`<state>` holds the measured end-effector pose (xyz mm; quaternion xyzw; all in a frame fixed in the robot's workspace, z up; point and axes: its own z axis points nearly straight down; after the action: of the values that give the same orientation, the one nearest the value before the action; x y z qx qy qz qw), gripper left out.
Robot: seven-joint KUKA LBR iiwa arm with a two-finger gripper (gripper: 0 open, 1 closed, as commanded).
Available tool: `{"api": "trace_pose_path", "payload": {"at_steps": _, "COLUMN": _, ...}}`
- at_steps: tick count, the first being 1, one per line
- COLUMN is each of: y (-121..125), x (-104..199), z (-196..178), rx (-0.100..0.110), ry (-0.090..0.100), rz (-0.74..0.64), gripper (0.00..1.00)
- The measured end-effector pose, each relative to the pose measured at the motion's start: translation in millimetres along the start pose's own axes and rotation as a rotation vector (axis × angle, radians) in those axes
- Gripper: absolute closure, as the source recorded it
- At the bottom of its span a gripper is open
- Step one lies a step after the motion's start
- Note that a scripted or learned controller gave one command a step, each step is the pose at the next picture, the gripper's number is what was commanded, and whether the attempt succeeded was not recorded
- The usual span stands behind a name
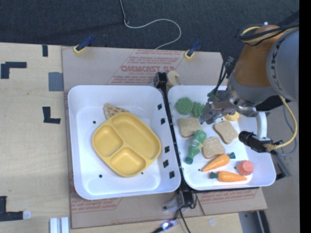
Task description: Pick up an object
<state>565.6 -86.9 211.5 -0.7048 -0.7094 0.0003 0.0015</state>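
Observation:
The right bin (pixel 265 178) holds several toy foods: a green broccoli (pixel 184 105), a bread slice (pixel 189 126), a green bottle (pixel 195 146), two more bread slices (pixel 213 147) (pixel 225 131), two carrots (pixel 215 162) (pixel 228 176) and a red tomato (pixel 245 167). My gripper (pixel 212 114) hangs low over the upper middle of this bin, just right of the broccoli and above the bread slices. A small yellow piece (pixel 233 115) peeks out beside it. Nothing is visibly held.
The left bin (pixel 80 130) carries a yellow divided tray (pixel 126 143) and a tan wedge (pixel 112 111) at its upper left. The divider between the bins (pixel 170 130) has black clips. The grey arm (pixel 265 67) covers the right bin's upper right corner.

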Motion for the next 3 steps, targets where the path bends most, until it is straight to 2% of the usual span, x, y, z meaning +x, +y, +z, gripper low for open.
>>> {"api": "trace_pose_path", "payload": {"at_steps": 1, "y": 14, "x": 42, "z": -7, "rx": -0.002, "ry": -0.001, "rz": 0.001, "gripper": 1.0}}
{"api": "trace_pose_path", "payload": {"at_steps": 2, "y": 9, "x": 69, "z": -5, "rx": 0.0, "ry": -0.001, "rz": 0.003, "gripper": 1.0}}
{"api": "trace_pose_path", "payload": {"at_steps": 3, "y": 9, "x": 71, "z": -20, "rx": -0.002, "ry": -0.001, "rz": 0.005, "gripper": 1.0}}
